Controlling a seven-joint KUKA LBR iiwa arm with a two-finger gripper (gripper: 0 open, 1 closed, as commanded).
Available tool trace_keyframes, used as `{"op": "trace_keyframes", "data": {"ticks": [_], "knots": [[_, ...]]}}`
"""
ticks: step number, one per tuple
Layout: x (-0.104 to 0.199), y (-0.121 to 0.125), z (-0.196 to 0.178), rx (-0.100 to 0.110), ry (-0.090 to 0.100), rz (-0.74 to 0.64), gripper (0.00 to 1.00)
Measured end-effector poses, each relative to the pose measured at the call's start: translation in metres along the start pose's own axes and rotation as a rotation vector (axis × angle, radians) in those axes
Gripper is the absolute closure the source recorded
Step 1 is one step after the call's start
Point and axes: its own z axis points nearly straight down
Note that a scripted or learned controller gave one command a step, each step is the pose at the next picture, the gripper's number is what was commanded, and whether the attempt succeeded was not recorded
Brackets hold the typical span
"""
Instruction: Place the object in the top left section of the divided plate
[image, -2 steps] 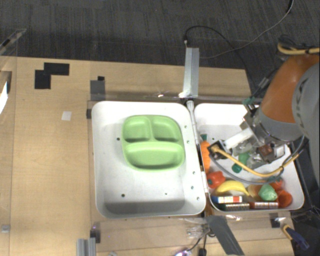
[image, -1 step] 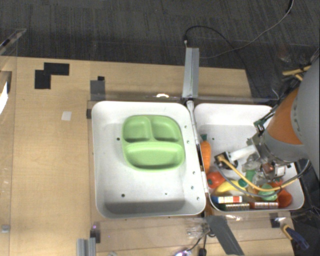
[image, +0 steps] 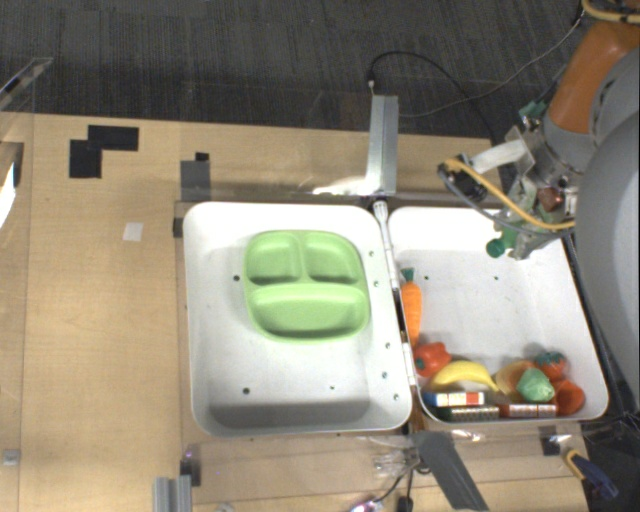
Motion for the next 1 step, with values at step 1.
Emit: {"op": "trace_keyframes", "data": {"ticks": [1], "knots": [[0.001, -0.0009, -0.0104, 0.0, 0.001, -0.009, 1.0]]}}
